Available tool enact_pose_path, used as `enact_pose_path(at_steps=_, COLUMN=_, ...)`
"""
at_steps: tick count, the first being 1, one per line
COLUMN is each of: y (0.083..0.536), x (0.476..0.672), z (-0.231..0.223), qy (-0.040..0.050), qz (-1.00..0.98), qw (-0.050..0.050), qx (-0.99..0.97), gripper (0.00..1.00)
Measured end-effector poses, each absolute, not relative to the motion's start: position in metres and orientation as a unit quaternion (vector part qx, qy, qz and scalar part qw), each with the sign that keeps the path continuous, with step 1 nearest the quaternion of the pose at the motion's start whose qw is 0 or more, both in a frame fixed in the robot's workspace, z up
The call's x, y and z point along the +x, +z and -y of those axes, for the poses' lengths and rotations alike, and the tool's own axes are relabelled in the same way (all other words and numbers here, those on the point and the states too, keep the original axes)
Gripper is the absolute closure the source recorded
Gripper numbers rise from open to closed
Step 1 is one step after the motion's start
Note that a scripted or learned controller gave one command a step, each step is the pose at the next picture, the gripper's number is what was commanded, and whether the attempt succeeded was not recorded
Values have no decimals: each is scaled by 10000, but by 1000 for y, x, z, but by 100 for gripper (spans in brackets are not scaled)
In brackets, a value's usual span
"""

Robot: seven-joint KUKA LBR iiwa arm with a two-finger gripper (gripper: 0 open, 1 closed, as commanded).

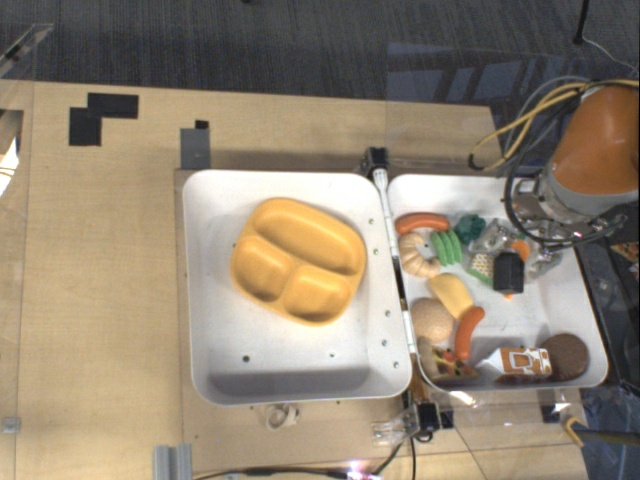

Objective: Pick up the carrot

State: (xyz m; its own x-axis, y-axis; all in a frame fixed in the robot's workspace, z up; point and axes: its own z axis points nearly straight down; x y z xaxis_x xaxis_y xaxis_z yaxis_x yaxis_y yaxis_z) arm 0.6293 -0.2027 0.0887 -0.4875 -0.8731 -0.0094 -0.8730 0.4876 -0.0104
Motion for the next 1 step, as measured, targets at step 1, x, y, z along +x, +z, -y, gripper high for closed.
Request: enact_pose_path(at_steps=1, y=88, x=573, z=205, qy=-26, qz=-8791, qw=52, qx=-4767, gripper=0)
